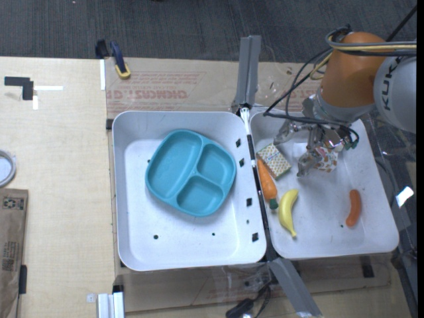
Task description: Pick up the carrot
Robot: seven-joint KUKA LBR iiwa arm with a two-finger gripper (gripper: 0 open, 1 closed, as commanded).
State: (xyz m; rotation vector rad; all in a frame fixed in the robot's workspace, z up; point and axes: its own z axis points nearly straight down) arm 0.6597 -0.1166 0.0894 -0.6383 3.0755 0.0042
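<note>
The carrot (pixel 267 180), orange with a small green end, lies along the left wall of the right bin (pixel 377 177), pointing toward the near side. The gripper (pixel 317 152) hangs below the orange wrist band over the middle back of that bin, to the right of the carrot and clear of it. A small pinkish patterned object (pixel 326 159) sits right under the gripper, and I cannot tell whether they touch.
In the right bin a speckled tan block (pixel 274 160) lies just behind the carrot, a banana (pixel 288 211) just in front of it, and a red-orange sausage (pixel 354 207) at the right. A blue divided plate (pixel 191 172) rests in the left bin (pixel 126 197).
</note>
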